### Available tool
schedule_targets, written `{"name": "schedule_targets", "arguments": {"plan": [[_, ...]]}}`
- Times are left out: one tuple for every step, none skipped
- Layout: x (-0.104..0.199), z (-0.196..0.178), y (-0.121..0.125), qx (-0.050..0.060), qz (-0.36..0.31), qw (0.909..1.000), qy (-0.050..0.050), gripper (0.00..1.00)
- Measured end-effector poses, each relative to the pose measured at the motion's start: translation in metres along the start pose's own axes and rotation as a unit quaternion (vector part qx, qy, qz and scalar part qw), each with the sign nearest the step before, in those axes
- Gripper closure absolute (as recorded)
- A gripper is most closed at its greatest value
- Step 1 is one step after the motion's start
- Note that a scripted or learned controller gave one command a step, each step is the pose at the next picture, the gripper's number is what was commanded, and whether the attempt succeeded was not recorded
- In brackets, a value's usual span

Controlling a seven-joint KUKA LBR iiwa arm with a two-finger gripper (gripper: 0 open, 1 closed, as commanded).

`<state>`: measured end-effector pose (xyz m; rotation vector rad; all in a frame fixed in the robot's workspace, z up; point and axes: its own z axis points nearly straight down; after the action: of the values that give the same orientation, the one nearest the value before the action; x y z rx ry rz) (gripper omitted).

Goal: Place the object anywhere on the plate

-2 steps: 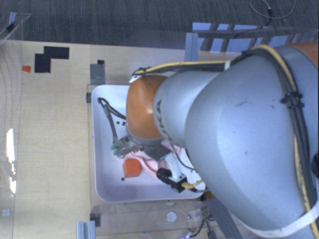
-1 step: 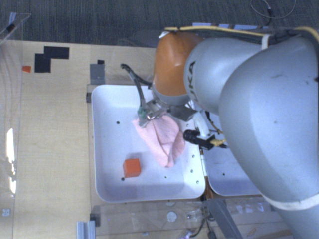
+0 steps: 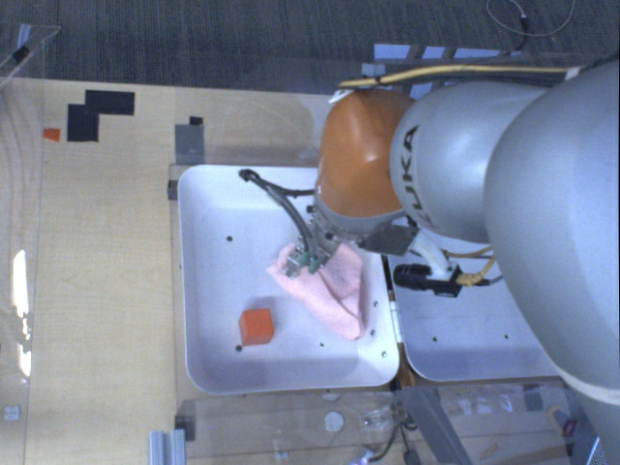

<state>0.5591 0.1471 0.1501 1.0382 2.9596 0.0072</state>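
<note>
I see a wooden bench (image 3: pixel 97 289) bearing two white bins. My arm (image 3: pixel 465 163) bends down into the left bin (image 3: pixel 208 260), gripper (image 3: pixel 310 258) over the pink plate (image 3: pixel 334 294); its grip I cannot tell. The orange block (image 3: pixel 257 326) lies beside the plate, apart.

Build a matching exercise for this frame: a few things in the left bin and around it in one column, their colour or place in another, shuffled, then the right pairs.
Things:
1. block
2. cloth
3. claw
4. right bin

Descriptions:
A. pink, crumpled, in the left bin's right half
B. largely covered by the grey arm
C. orange, near the left bin's lower left
D. down over the cloth's upper left edge

Pairs: 1-C, 2-A, 3-D, 4-B
</note>
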Motion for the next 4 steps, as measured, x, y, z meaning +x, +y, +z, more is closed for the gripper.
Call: {"name": "schedule_targets", "arguments": {"plan": [[0.048,0.057,0.057,-0.007,0.051,0.9987,-0.002,1.00],[0.002,0.056,-0.024,-0.007,0.111,0.9937,-0.005,1.00],[0.075,-0.024,-0.014,-0.002,-0.050,0.9987,-0.001,1.00],[0.049,-0.012,-0.051,-0.001,-0.095,0.9955,0.000,1.00]]}}
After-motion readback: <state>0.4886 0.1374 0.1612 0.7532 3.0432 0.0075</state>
